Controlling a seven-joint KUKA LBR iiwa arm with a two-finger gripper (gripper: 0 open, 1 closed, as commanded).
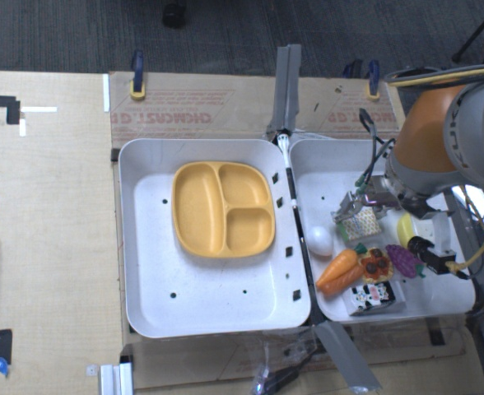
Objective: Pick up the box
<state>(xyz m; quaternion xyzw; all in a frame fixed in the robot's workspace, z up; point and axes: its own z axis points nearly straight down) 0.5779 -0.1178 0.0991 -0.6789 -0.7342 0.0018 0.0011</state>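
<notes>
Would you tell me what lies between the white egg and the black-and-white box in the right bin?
In the camera view, the toy carrot lies between the white egg and the box, slanting across the right bin floor.

This is a robotics lab work cell, not a home or kitchen. Two shallow white bins [135, 245] sit side by side on a pale wooden bench [44, 220], over a cardboard sheet [201, 109] held behind the bins by blue clamps [137, 76]. A grey industrial arm with an orange band [427, 134] reaches over the right bin from its right. Behind the bench lies dark office carpet [225, 15]. The right bin holds toy food, among it a plastic carrot [337, 271].
</notes>
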